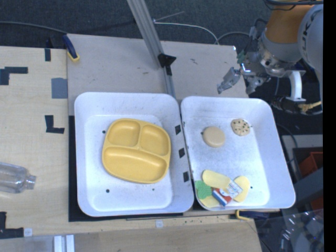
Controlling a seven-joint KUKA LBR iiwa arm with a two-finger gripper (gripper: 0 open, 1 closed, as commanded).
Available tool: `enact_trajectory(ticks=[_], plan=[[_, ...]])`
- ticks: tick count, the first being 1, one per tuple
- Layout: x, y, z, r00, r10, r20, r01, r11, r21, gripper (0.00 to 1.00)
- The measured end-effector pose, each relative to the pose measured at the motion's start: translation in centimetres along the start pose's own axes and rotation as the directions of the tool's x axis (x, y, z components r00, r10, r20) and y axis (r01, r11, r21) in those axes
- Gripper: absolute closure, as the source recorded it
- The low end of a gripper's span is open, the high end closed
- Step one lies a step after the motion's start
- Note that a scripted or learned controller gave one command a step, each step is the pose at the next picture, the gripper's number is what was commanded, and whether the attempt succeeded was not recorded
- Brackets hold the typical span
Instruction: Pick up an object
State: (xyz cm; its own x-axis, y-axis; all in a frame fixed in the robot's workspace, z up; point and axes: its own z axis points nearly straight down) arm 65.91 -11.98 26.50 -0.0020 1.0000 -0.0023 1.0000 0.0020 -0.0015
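Camera view: pincer above right bin's far rim.

bench: pale wood, black tape marks | floor: dark carpet, cables | metal rail: slants over far edge

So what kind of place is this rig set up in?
Most likely a robotics lab bench, not a kitchen: two white bins side by side on a taped plywood top, toy food like a cookie beside a yellow divided plate, and an aluminium camera post with loose cables.
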Motion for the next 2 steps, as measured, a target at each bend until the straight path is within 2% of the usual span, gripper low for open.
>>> enact_trajectory(ticks=[1, 2], plan=[[-1.9, -4.6, 10.3, 1.000, 0.003, -0.002, -0.003, 1.000, 0.010, 0.00], [-7.7, -11.2, 17.8, 1.000, 0.008, -0.003, -0.008, 1.000, 0.003, 0.00]])
